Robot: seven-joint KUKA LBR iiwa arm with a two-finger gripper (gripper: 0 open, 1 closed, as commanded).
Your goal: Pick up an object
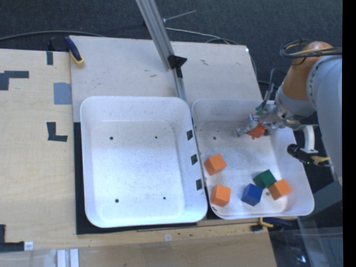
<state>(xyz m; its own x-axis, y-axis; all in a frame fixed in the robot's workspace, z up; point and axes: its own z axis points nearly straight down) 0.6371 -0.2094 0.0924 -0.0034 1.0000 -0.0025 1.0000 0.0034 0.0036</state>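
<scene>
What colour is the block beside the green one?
Blue block, beside the green block, in the camera view.

Grey arm (325, 88) reached in from the right, orange band (297, 82) above the wrist. Wrist bent down toward the left, hand (253, 128) low, fingers closed on a small orange-red piece (256, 130).
</scene>
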